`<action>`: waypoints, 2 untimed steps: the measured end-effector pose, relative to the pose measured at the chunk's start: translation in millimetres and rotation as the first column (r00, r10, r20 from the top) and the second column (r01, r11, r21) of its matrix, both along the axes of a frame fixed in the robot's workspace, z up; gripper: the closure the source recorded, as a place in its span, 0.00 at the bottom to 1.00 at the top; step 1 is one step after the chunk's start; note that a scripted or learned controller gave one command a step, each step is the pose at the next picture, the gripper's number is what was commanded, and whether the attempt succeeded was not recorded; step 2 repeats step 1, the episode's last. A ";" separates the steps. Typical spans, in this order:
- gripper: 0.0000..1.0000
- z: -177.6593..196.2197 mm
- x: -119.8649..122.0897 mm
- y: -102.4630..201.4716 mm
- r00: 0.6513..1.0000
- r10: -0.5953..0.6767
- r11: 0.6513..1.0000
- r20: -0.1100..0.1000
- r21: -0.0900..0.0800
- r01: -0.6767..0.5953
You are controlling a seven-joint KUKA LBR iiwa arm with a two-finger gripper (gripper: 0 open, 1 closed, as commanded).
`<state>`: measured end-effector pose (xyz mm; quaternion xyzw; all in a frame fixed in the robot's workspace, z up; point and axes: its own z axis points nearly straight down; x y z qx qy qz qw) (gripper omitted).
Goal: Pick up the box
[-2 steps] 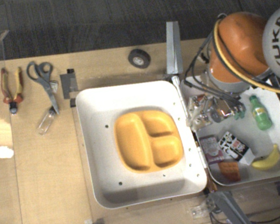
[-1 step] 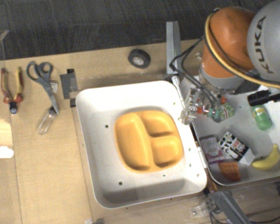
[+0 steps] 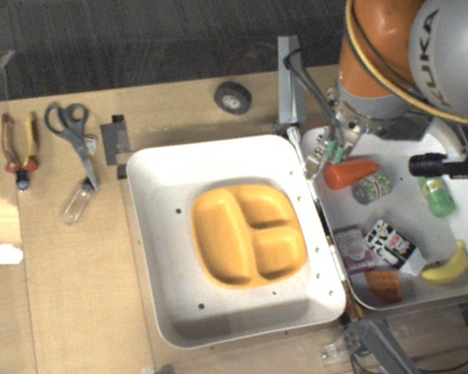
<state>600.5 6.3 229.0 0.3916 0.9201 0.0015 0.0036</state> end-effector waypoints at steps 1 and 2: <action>1.00 7.2 -54.6 12.6 0.942 0.335 0.942 0.001 -0.002 -0.335; 1.00 7.2 -54.6 12.6 0.942 0.335 0.942 0.001 -0.002 -0.335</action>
